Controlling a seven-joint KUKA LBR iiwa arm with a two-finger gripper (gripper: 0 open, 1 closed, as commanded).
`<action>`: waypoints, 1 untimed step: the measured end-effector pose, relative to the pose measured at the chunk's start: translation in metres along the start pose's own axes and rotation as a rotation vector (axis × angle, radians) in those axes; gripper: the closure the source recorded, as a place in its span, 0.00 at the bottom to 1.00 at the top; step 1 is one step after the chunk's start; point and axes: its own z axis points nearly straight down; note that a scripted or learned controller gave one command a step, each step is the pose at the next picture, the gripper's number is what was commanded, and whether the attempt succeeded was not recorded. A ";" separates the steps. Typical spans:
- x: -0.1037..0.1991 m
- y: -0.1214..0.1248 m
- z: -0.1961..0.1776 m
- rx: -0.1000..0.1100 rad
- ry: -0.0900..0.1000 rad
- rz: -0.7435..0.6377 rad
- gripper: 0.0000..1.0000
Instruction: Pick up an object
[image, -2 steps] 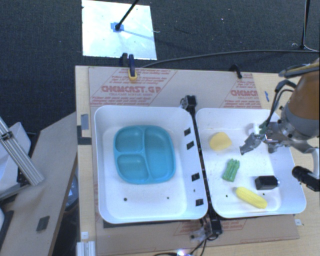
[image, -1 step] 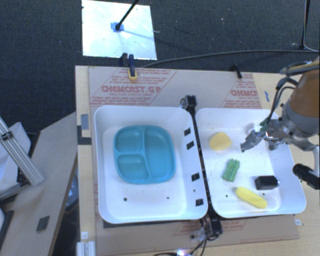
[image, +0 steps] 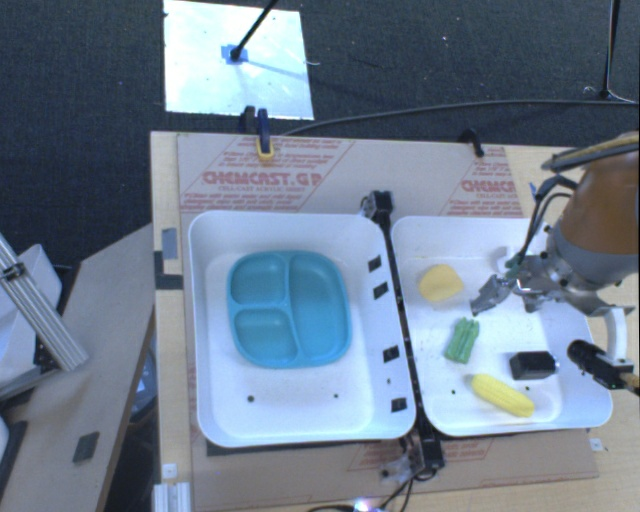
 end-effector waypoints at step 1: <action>0.000 -0.001 0.041 0.000 0.000 0.000 0.00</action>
